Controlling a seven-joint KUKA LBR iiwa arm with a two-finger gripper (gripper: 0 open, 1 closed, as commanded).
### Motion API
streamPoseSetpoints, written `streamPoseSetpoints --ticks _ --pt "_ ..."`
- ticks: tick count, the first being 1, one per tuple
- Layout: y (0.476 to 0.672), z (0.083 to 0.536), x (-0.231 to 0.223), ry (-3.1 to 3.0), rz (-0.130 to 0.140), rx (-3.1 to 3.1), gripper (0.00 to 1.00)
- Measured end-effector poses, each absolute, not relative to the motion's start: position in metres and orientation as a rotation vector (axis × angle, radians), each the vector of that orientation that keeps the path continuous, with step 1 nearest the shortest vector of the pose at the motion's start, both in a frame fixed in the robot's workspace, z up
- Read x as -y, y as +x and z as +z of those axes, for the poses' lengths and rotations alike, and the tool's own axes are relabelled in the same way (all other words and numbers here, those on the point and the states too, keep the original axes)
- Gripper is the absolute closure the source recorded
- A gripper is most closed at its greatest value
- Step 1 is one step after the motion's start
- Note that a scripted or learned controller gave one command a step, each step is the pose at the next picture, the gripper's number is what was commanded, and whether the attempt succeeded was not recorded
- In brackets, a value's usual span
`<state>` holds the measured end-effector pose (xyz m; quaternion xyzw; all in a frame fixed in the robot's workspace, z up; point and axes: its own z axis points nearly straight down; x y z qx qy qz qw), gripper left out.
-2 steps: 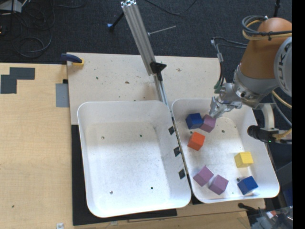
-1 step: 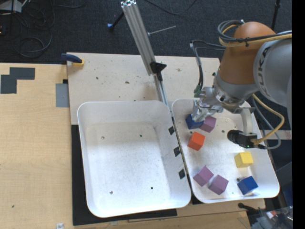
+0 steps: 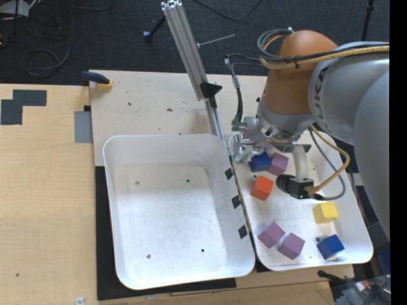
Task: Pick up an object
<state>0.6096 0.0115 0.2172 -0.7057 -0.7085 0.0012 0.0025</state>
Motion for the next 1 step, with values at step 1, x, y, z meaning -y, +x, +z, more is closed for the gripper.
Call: streamPoseSetpoints --ticks 1 --pt "0.6034 0.2126 -0.0662 -2.213 0.004 2.222 1.00"
